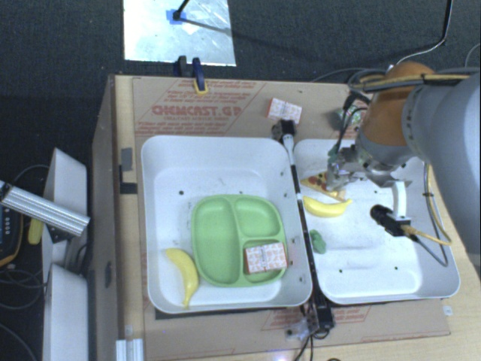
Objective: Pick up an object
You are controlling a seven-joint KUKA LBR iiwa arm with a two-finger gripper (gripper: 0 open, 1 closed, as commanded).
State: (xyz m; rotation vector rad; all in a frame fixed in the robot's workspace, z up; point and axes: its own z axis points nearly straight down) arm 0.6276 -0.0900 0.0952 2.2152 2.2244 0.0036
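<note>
A yellow banana (184, 275) lies in the near corner of the left bin (152, 201), beside a green divided plate (225, 232). In the right bin (376, 277) the gripper (338, 173) hangs just beyond a second banana (325, 207); open or closed, I cannot tell. Likely the approach step: next, lower onto it and close.

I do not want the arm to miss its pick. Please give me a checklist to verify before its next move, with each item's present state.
1. The gripper is over the right bin: ok.
2. The yellow banana lies uncovered, close beside the gripper: ok.
3. The green piece lies apart from the yellow banana: ok.
4. The red-and-yellow item leaves room around the gripper: not ok, it crowds it.
5. The gripper already carries something: cannot tell.
</note>
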